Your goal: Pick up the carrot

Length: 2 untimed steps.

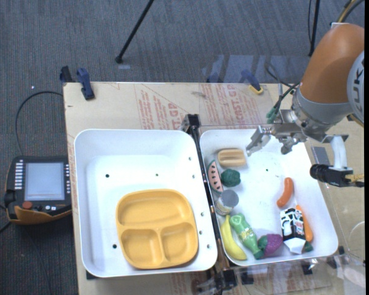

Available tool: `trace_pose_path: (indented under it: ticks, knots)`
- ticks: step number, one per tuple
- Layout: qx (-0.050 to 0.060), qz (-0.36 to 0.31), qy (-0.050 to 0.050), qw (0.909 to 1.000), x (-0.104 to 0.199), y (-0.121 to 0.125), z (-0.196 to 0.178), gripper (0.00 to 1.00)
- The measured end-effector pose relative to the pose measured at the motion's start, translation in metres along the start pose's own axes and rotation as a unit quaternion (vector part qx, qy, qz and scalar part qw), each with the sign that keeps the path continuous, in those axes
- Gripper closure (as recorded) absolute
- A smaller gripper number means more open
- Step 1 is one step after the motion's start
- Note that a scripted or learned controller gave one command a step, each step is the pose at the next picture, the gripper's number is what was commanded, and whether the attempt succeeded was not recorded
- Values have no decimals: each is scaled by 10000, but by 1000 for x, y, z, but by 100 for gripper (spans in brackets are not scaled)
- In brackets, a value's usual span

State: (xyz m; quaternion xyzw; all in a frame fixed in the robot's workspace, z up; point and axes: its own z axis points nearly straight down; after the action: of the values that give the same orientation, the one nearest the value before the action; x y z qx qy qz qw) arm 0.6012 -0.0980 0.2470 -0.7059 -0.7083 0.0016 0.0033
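The carrot (305,225) lies in the right bin (265,165), close to that bin's near right corner, orange, its leafy green end pointing toward the camera. It touches the right side of a small black-and-white carton (290,230). Just beyond it rests an orange sausage (285,192).

The claw (274,141) hangs over the far part of the same bin, well apart from the carrot and up-left of it in the view. Its fingers (257,141) are spread, with nothing between them.

Elsewhere in the right bin are a slice of bread (232,158), a watermelon wedge (214,176), a dark green vegetable (231,177), a grey tin (226,200), a banana (231,240), a green bottle (245,232) and a purple piece (272,243). The left bin (111,158) holds a yellow divided tray (157,227).
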Motion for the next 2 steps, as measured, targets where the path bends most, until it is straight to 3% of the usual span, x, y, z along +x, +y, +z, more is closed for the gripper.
trace_pose_path:
  ticks: [1, 2]
  knots:
    - [-24, -1606, -11, 9870, -52, -9, 160, 0]
    - [-9, -2155, -2, 9765, -68, -56, 160, 0]
